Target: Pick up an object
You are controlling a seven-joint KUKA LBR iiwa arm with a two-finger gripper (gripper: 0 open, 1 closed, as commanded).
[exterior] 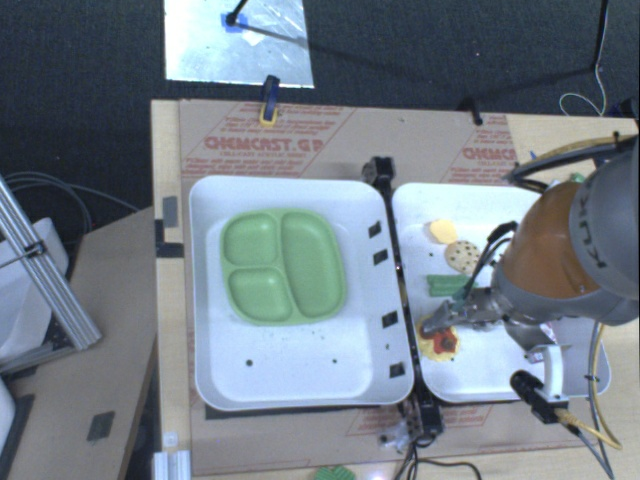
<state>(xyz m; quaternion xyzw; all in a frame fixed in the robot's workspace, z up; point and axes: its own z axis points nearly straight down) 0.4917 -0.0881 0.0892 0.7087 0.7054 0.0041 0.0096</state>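
On the left we are seeing a green divided tray [284, 267] lying in the left bin [215, 368]. Moving right, in the right bin [470, 380] a yellow piece [442, 231], a speckled cookie [461, 256] and a green bar [443, 284] are resting. We are watching the gripper [438, 326] hovering just above a red-and-yellow object [441, 344]; whether it is spread or pinching, we cannot tell.

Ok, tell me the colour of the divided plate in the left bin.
Light green divided plate, seen in the camera view.
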